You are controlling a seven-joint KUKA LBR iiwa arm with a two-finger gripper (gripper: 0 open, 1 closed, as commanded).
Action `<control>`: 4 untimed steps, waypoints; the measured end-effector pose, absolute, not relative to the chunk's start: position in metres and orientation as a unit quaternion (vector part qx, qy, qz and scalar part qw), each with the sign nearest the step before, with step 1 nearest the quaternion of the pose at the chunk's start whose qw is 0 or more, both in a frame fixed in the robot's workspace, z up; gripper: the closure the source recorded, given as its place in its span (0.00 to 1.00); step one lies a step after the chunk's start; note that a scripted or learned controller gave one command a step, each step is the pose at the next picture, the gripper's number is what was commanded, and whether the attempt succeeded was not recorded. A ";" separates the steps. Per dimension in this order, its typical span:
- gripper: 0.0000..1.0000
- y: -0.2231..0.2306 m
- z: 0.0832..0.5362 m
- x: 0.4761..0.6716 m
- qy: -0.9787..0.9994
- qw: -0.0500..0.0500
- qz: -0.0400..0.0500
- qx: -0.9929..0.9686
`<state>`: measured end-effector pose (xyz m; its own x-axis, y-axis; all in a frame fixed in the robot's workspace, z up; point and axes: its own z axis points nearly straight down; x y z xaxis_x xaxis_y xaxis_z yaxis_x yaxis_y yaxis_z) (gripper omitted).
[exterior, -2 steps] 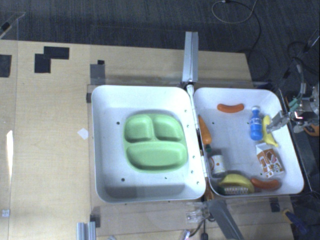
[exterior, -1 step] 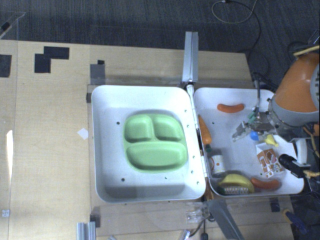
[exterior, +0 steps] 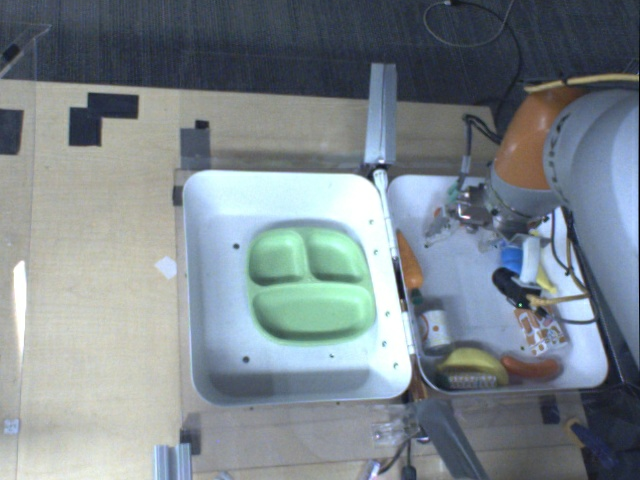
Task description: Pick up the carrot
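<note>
Gripper (exterior: 447,218): above right bin (exterior: 600,368), finger state cannot be told | Carrot (exterior: 408,263): lower-left of gripper, apart, along bin's left wall | Handling: likely light, rigid, smooth, tapered | Grasp: mid-body, across width; wall crowds one side.

The scene is viewed from a single fixed camera set above the pale wooden tabletop (exterior: 100,298) and tilted slightly downward. Both shallow white plastic bins, left (exterior: 210,268) and right (exterior: 470,268), are framed whole at middle distance. Dark carpeted floor (exterior: 250,18) is taken in along the top, and the grey arm (exterior: 590,168) is seen at the right.
</note>
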<state>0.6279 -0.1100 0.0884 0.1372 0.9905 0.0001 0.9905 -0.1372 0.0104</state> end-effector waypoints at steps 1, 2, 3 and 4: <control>1.00 -0.108 0.101 0.631 0.660 0.006 0.006 0.751; 1.00 -0.089 0.090 0.586 0.662 0.005 0.004 0.749; 1.00 -0.126 0.198 0.507 0.616 0.002 0.002 0.788; 1.00 -0.126 0.208 0.508 0.618 0.003 0.003 0.787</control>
<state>0.5082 -0.1255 0.2081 0.2373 0.9714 0.0007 0.9714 -0.2372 0.0083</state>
